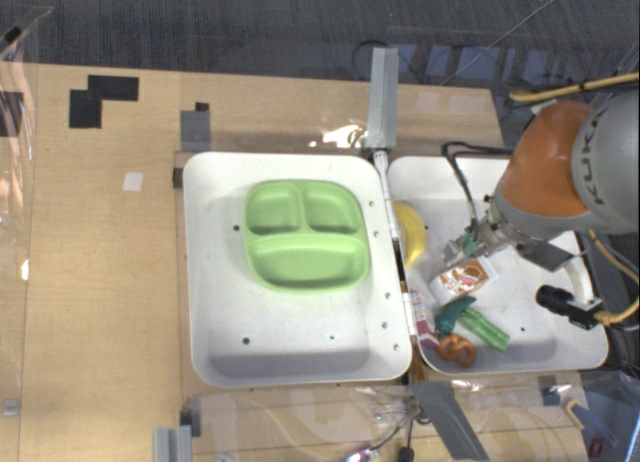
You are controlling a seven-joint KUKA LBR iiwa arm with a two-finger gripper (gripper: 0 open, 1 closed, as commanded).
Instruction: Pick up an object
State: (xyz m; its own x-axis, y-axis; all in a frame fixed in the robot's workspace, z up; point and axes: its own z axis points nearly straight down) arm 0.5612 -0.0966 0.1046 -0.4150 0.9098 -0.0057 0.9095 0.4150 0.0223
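Observation:
My gripper hangs low over the right bin, near its middle. Just below and in front of it lies a small red-and-white packet. A yellow, banana-like piece rests against the bin's left wall. Toward the front left corner lie a dark green toy, a light green piece, a brown pretzel-shaped thing and a purple-marked item. Nothing can be seen between the gripper and the packet, and the wrist hides the floor behind it.
The left bin holds a light green divided plate in its middle. A metal divider post stands at the back between the bins. The arm's orange band overhangs the right bin's back right.

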